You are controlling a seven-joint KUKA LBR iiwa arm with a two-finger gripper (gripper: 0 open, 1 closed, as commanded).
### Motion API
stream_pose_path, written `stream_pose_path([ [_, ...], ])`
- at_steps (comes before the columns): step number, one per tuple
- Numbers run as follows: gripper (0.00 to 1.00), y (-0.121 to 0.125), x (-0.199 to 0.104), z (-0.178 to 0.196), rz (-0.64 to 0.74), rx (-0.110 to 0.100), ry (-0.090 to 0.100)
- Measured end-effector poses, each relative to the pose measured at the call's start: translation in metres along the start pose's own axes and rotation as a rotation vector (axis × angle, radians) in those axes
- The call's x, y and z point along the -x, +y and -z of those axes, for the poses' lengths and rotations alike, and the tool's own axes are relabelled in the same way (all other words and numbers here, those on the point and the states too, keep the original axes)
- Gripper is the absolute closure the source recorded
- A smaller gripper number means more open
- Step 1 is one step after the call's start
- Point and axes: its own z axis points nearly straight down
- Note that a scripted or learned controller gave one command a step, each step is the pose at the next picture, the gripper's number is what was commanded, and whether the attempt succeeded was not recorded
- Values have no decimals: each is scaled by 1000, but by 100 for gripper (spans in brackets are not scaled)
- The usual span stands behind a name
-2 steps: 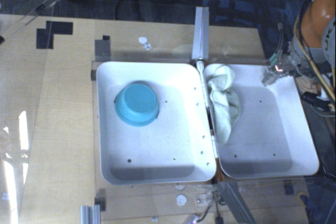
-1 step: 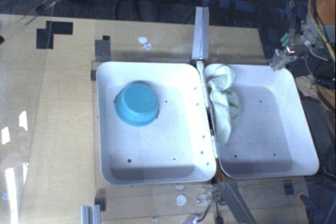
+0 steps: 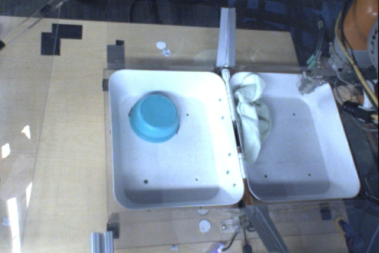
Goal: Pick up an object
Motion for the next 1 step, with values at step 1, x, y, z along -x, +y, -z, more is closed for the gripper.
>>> stream_pose_path([
  [1,100,2,-11,88,-11,4,-1],
])
